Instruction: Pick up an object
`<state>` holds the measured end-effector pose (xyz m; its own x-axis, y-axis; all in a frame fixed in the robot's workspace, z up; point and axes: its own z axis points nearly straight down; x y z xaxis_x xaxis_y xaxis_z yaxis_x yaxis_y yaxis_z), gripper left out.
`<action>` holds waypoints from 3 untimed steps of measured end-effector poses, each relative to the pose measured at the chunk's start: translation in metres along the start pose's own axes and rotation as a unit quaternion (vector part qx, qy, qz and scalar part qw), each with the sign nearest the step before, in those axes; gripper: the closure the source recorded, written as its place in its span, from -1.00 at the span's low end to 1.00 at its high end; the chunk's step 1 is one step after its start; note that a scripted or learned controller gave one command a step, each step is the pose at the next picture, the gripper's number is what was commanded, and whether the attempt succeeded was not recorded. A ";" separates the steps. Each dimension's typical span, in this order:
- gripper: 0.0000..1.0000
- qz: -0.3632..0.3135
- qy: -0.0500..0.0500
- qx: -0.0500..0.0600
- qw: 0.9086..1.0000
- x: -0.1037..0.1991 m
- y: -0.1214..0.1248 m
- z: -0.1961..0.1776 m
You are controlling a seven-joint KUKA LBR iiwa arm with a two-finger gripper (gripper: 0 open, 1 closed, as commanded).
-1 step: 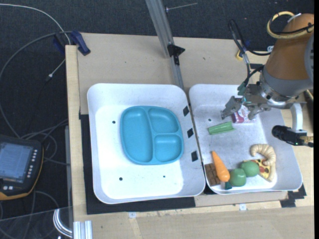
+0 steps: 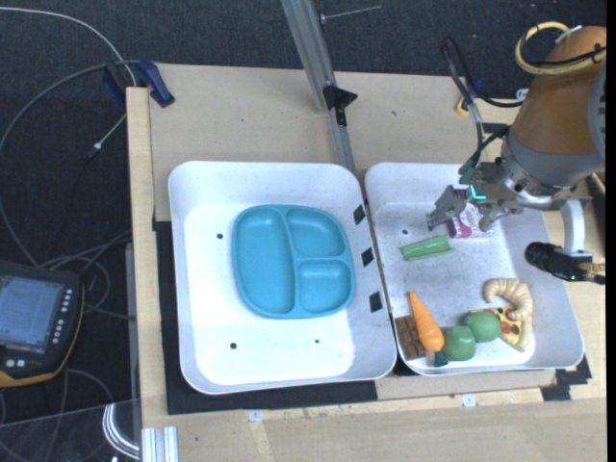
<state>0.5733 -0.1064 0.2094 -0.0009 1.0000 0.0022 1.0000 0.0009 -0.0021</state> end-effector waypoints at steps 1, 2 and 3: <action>-1.00 0.000 0.000 0.003 1.000 0.008 -0.006 0.059; -1.00 0.000 0.000 0.003 1.000 0.008 -0.007 0.112; 1.00 0.000 0.000 -0.001 1.000 0.009 -0.005 0.098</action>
<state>0.5679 -0.0974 0.1117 -0.0007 1.0000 0.0023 1.0000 0.0008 -0.0007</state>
